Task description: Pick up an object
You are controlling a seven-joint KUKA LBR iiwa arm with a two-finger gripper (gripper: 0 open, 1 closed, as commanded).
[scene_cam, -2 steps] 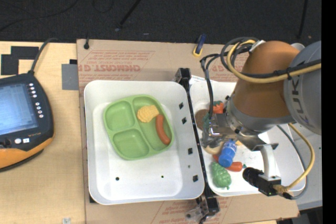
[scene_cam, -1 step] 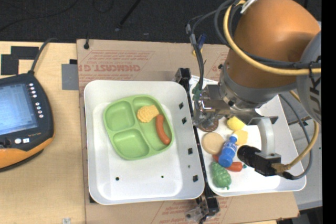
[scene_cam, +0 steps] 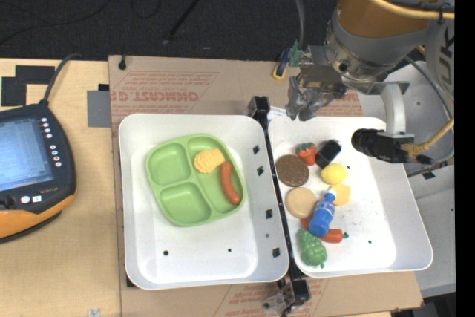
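Green toy (scene_cam: pixel 312 249) at bin's near edge, well apart from claw (scene_cam: pixel 303 112).

The gripper (scene_cam: pixel 303 109) hung above the far edge of the right bin (scene_cam: pixel 386 234), nothing between its fingers. Below lay a brown disc (scene_cam: pixel 292 171), yellow ball (scene_cam: pixel 334 174) and blue bottle (scene_cam: pixel 322 215). The left bin (scene_cam: pixel 148 249) held a green tray (scene_cam: pixel 178 182).

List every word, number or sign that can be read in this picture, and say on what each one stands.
Red print on the cardboard sheet under the bins: upside down and blurred, not readable with confidence.
Red print on the cardboard's bottom edge: too small to read.
Screen of the teach pendant: too blurred to read.
The toys and the green tray: no text that I can see.
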